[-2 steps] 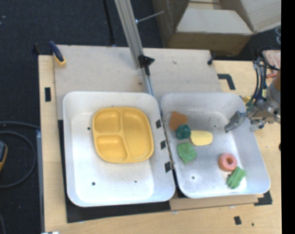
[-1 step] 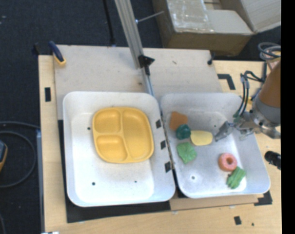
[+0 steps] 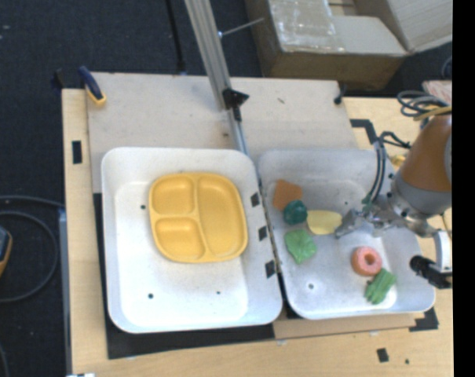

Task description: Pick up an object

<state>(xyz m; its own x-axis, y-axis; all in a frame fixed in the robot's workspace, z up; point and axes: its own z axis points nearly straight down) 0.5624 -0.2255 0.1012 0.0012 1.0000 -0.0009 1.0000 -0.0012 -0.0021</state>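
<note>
The right bin [image 3: 331,167] holds several small toys: an orange piece [image 3: 286,192], a teal piece [image 3: 294,212], a pale yellow piece [image 3: 323,221], a light green leafy piece [image 3: 301,246], a pink ring like a doughnut [image 3: 367,261] and a green piece [image 3: 380,286]. My gripper [image 3: 352,225] reaches in from the right and hangs low just right of the yellow piece, above the pink ring. Nothing can be seen held in it.
A yellow divided plate [image 3: 198,216] lies in the left bin [image 3: 127,289]. A metal post [image 3: 213,53] rises behind the bins. Cardboard boxes [image 3: 331,22] stand beyond the bench. Cables [image 3: 422,100] hang at the right by the arm.
</note>
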